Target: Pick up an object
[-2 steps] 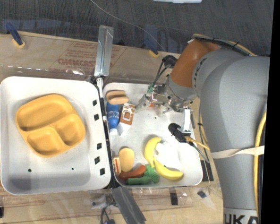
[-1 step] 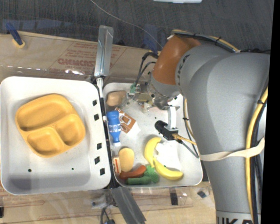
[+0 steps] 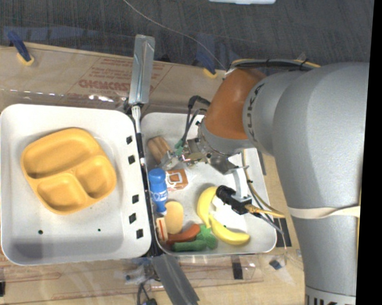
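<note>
The grey arm enters from the right and takes up much of that side, its thick body bending over toward the middle of the view. An orange band wraps it just above the wrist. Below the band the wrist points downward and to the left, ending in the gripper, which sits low and is small and partly hidden by its own mount.

Glossy yellow plastic banana, matt yellow plastic divided tray, smooth white plastic bins, smooth grey metallic-looking arm.
</note>
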Robot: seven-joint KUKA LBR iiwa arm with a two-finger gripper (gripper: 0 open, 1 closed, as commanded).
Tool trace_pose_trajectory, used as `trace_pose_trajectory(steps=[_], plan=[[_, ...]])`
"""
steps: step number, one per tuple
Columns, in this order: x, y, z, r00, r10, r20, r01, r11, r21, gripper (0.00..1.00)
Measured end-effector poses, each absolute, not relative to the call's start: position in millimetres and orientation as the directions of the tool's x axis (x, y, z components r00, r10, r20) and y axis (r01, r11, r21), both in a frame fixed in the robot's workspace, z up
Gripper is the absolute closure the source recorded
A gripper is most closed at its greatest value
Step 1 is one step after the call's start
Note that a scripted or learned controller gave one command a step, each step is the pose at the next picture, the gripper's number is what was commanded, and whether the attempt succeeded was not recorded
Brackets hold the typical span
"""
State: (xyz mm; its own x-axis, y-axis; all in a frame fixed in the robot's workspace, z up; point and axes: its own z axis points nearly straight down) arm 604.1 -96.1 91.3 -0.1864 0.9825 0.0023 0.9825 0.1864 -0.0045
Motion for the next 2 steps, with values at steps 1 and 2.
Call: trace_pose_trajectory(steps=[1,2], plan=[[559.8,-97.3,91.2,-0.294,0.956,0.002,0.956,0.294,-0.003,0.0],[585.3,-136.7,91.7,-0.232,0.973,0.0,0.973,0.232,-0.002,0.0]])
